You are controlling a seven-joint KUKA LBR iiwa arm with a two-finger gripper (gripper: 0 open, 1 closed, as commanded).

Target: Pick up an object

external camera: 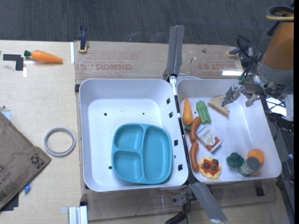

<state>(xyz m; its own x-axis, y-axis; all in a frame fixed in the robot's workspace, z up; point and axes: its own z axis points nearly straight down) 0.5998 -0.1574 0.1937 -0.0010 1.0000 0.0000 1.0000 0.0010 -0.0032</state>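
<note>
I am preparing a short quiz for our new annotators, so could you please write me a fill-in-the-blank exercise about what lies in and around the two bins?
1. The blue divided plate lies in the ____ bin.
2. On the bench outside the bins lies an orange toy ____.
3. The gripper hovers over the ____ bin.
4. The two red sausages lie beside the small ____ carton.

Missing words: left; carrot; right; milk

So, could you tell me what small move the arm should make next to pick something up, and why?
Probably a short descent onto the tan wedge. The gripper hangs in the right bin just right of that wedge, with nothing between its fingers. The wedge lies apart from the carrot and green pod, so it looks like the nearest uncrowded target.
</note>
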